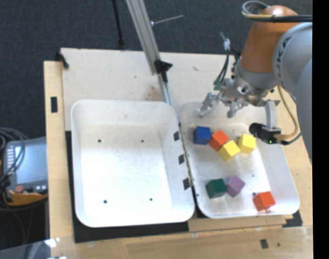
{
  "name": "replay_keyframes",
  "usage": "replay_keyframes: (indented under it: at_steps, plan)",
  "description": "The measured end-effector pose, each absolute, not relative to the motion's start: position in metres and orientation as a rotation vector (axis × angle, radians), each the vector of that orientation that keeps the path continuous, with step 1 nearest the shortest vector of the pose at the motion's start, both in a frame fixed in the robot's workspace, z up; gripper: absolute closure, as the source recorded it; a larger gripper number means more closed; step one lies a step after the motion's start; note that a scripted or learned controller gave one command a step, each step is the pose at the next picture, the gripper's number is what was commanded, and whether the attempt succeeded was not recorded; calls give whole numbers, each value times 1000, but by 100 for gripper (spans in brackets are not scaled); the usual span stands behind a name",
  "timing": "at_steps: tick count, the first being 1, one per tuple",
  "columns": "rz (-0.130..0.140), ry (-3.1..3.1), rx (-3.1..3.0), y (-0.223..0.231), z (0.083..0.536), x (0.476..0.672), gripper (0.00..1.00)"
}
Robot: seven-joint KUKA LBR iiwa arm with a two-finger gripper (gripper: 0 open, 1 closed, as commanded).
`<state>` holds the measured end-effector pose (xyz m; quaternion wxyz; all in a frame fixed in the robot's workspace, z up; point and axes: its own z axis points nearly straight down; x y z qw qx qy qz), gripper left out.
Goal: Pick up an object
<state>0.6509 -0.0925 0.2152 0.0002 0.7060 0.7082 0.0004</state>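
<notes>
1. In the camera view, the gripper hung over the far edge of the right bin, its two fingers spread apart with nothing between them. That reads as an approach pose for a pick not yet made.
2. All the blocks lay in the right bin, nearer the camera than the jaws. The closest group sat just below them: a blue block, an orange block touching a yellow block, and a second yellow block just beside it.
3. Farther from the jaws, a green block and a purple block sat side by side, and a second orange block lay alone near the front corner.
4. The count was seven: one blue, two orange, two yellow, one green, one purple.
5. The blue block looked the likeliest target, being nearest the jaws and clear on its left side; the crowded orange and yellow pair seemed harder to straddle.
6. The left bin sat well to the jaws' left.
</notes>
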Motion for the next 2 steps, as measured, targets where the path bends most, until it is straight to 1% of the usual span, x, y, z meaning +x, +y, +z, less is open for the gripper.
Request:
replay_keyframes:
  at_steps: [1,2]
  plan:
    - [1,2225,2218,-93,215,651,0]
    - [-6,2227,2218,-87,170,649,0]
